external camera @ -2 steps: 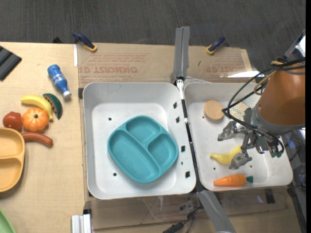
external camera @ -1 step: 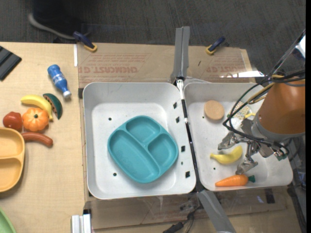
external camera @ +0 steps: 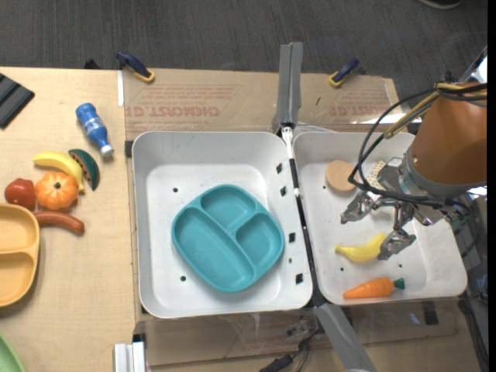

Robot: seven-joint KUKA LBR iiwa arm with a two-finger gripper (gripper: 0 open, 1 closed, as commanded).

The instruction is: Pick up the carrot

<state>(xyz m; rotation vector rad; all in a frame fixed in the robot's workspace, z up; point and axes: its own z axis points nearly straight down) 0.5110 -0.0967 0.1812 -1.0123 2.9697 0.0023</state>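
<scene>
The orange carrot [external camera: 371, 288] with a green stub end lies flat near the front edge of the right bin [external camera: 442, 285]. My gripper [external camera: 378, 225] hangs above the middle of that bin, its fingers spread open with nothing between them. It is behind the carrot and a little left of it. A yellow banana [external camera: 361, 249] lies just below the fingertips, between the gripper and the carrot.
A tan round disc [external camera: 339, 176] lies at the back left of the right bin. The left bin [external camera: 155, 169] holds a teal divided plate [external camera: 226, 237]. On the bench at the left are toy fruit [external camera: 56, 190], a blue bottle [external camera: 94, 129] and an orange tray [external camera: 15, 254].
</scene>
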